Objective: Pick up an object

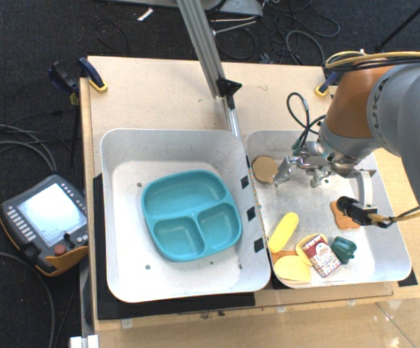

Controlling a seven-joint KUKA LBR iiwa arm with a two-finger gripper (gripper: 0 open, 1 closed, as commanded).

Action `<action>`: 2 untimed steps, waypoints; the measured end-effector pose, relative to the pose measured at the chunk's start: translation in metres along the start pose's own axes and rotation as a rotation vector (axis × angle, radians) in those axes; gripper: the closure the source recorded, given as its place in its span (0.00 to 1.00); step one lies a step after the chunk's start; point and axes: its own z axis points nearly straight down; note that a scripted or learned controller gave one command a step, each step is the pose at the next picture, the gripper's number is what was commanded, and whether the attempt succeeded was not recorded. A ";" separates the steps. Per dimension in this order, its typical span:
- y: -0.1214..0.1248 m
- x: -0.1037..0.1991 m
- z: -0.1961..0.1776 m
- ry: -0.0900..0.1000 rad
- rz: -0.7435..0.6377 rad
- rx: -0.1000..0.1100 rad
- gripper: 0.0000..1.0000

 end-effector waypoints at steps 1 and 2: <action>0.000 0.001 0.017 -0.001 0.000 -0.003 0.00; 0.001 0.001 0.006 -0.001 0.000 -0.007 1.00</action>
